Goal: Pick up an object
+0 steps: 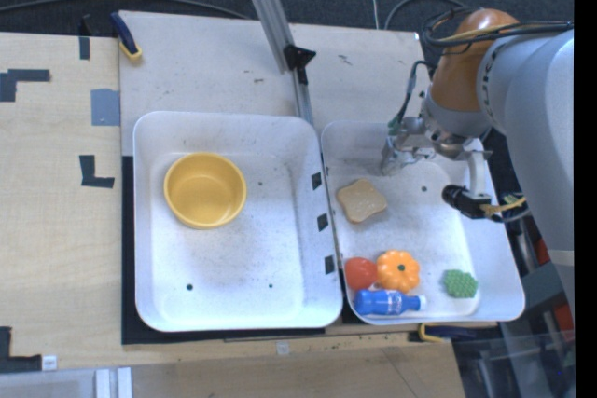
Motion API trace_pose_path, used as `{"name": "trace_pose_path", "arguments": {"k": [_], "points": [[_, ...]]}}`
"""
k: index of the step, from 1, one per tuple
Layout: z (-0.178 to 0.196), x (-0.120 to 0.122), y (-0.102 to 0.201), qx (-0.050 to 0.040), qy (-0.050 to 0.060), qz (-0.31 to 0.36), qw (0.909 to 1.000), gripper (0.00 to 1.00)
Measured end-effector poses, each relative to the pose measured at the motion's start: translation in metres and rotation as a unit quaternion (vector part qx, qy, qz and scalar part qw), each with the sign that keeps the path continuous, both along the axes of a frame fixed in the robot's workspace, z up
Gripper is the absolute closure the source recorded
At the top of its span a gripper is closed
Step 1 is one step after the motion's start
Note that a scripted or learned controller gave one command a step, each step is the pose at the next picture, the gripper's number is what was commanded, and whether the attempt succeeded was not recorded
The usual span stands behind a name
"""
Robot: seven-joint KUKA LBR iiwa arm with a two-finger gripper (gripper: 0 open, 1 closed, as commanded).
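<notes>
Hovering gripper (399, 154) over right bin (504, 289), upper part. Bread slice (361, 200) lies just below-left of it, nearest candidate. I can't tell jaw opening; nothing visibly held.

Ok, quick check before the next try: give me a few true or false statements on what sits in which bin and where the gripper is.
1. The yellow bowl sits in the left bin. True.
2. The slice of bread lies in the left bin beside the bowl. False: it lies in the right bin, just below the gripper.
3. The gripper hangs over the far end of the right bin. True.
4. The blue bottle stands upright. False: it lies on its side at the bin's near edge.
5. The orange pumpkin sits between the red item and the green item. True.
</notes>
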State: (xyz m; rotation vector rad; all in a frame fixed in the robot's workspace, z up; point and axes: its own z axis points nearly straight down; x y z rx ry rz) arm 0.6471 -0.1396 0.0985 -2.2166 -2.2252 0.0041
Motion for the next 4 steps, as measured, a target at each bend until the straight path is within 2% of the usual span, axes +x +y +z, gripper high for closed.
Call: {"name": "trace_pose_path", "arguments": {"k": [1, 2, 3, 4], "points": [[0.059, -0.004, -0.006, 0.0, -0.004, -0.001, 1.0, 1.0], [0.121, 0.002, -0.01, -0.0003, -0.004, -0.001, 1.0, 1.0], [0.133, 0.003, -0.01, 0.0007, -0.002, -0.001, 1.0, 1.0], [0.125, -0.022, 0.029, 0.001, 0.0, 0.0, 1.0, 1.0]]}}
